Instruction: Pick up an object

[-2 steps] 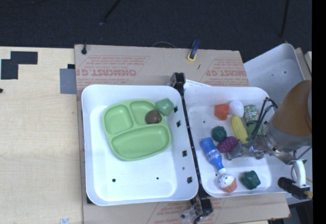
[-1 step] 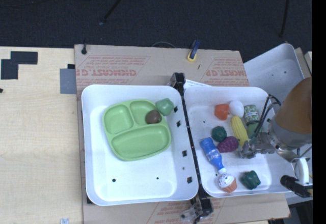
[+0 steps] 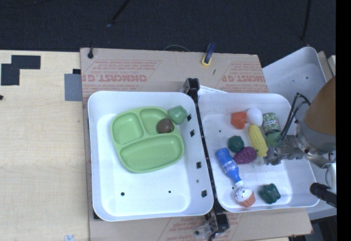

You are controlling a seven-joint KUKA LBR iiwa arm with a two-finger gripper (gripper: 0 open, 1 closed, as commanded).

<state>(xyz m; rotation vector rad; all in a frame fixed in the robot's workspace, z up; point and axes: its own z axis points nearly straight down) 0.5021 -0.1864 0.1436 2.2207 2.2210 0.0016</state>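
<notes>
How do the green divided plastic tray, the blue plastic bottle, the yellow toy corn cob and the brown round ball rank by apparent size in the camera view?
1. green divided plastic tray
2. blue plastic bottle
3. yellow toy corn cob, nearly the bottle's size
4. brown round ball

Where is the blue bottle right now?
The blue bottle lies in the right bin, near its left wall, just left of the purple grapes and below the dark green piece.

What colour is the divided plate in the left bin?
Light green: the divided plate shows plainly in the camera view.
</notes>
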